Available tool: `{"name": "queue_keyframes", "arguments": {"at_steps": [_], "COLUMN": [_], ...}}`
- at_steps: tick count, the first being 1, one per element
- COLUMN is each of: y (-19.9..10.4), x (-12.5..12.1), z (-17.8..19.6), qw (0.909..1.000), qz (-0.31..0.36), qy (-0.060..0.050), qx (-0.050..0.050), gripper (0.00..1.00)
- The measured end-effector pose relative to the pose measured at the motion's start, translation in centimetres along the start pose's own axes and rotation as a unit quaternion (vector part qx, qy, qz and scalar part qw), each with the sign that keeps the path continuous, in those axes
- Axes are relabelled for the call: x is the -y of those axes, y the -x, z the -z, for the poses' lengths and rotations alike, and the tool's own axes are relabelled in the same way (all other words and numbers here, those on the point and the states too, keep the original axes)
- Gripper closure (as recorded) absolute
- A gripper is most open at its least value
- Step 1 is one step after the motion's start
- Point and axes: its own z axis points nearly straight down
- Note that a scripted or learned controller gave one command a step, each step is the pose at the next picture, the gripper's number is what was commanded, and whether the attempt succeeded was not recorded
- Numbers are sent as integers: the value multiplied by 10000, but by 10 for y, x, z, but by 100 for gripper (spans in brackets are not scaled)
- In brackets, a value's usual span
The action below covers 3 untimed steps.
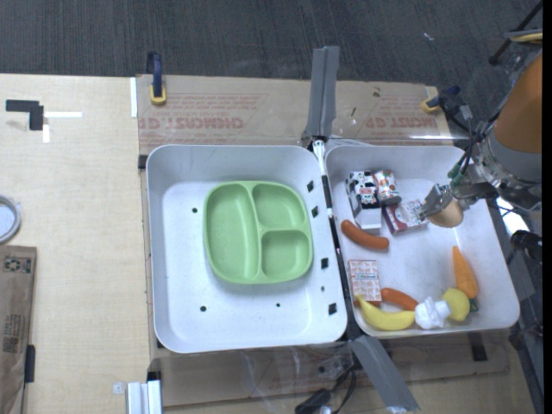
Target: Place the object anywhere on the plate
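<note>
Camera view puts the gripper (438,203) at right of frame, over the right white bin (492,304), apparently clutching a round tan object (448,216). The green three-compartment plastic plate (258,231) lies well apart, leftward in the left white bin (172,257).

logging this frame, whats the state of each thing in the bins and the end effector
green plate: flat in left bin, nothing on it
end effector: over right bin, by a tan round object
sausage: lying flat
carrot: lying flat
banana: lying at front wall
</note>
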Motion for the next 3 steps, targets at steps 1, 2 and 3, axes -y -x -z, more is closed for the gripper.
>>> {"name": "queue_keyframes", "arguments": {"at_steps": [1,2,3], "y": [-63,-126,-180], "x": [-37,-34,-64], "z": [-9,19,-9], "qw": [9985,9850,9487], "qz": [540,1723,3163], "qy": [6,3,3], "qx": [3,4,4], "gripper": [100,100,100]}}
